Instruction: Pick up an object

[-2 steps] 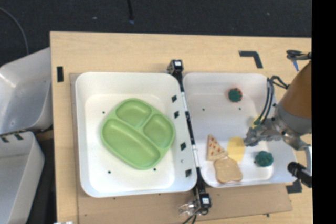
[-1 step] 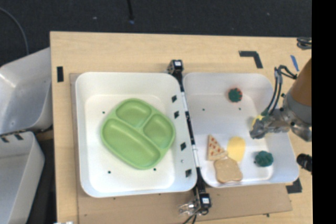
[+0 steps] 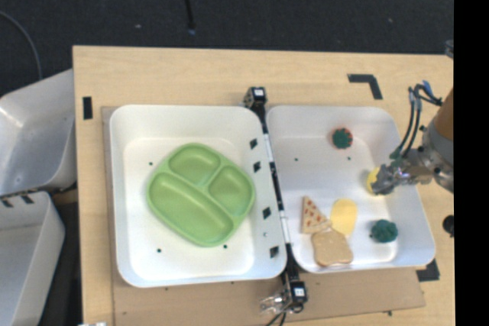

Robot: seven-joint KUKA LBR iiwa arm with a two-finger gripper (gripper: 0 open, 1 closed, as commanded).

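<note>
The right bin [image 3: 306, 135] holds several toy foods. A small round green and red piece [image 3: 341, 137] lies near its back. A pizza slice [image 3: 312, 215], a pale yellow piece [image 3: 344, 216] and a slice of toast [image 3: 331, 248] sit close together at the front. A dark green broccoli-like piece [image 3: 383, 230] lies at the front right. My gripper [image 3: 387, 179] is low at the bin's right side, right against a small bright yellow object [image 3: 372, 180] that shows at its left. The gripper hides most of that object.
The left bin [image 3: 130, 256] holds a green divided plate [image 3: 200, 193] in its middle. A black-clipped divider [image 3: 269, 179] runs between the two bins. Cables [image 3: 416, 114] hang by the arm at the right edge.
</note>
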